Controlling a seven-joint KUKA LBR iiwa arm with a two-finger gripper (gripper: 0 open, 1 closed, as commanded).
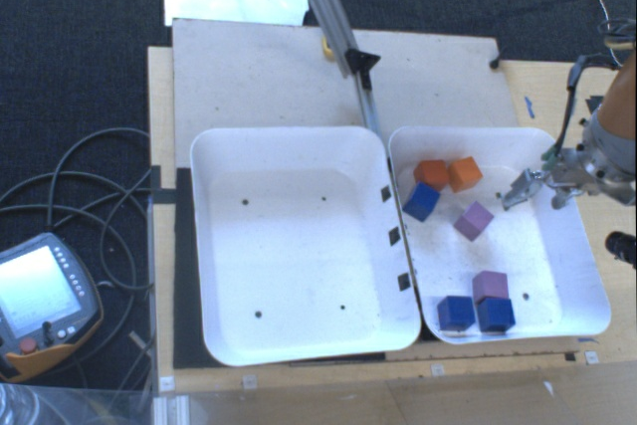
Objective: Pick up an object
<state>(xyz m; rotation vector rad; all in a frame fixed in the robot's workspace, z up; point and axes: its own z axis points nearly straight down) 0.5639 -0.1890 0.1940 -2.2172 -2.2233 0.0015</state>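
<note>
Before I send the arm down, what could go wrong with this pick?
The orange cubes and the blue cube touch, so a grasp there may jam or push a neighbour. The lone light purple cube sits tilted and may slip. The end effector hangs near the right white bin's rim.

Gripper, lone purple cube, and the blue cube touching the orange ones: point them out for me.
Gripper (537,188): camera view, between its fingertips.
Lone purple cube (474,221): camera view, top face.
Blue cube (421,202): camera view, top face, beside the orange cubes (448,174).
</note>
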